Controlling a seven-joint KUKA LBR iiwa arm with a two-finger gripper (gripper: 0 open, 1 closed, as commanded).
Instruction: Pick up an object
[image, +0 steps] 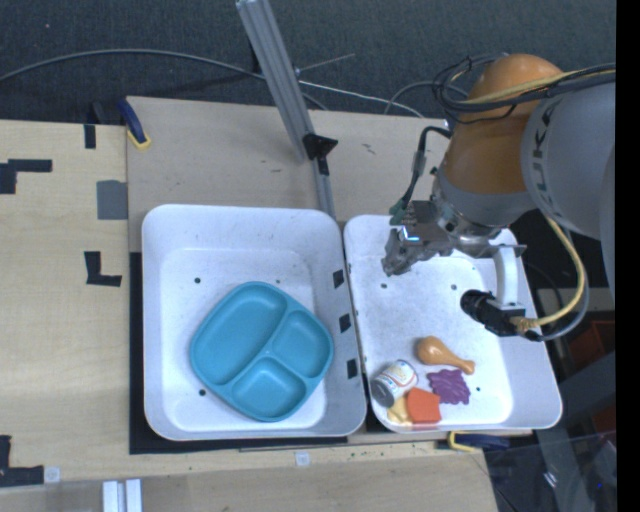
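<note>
Small objects clustered in right bin (520, 400) near corner: orange drumstick toy (443, 352), purple piece (449, 385), orange block (424, 407), white round item (395, 379). Claw (397, 258) over same bin's far part, well apart; grip state cannot tell. Left bin (160, 300) holds blue divided plate (262, 350). Tan wooden worktop (60, 330), dark carpet (100, 40) beyond.

We cannot make out the gripper's (397, 258) fingers, dark and small against the right bin (420, 310). The arm (560, 150) is cut off at the right edge.
</note>
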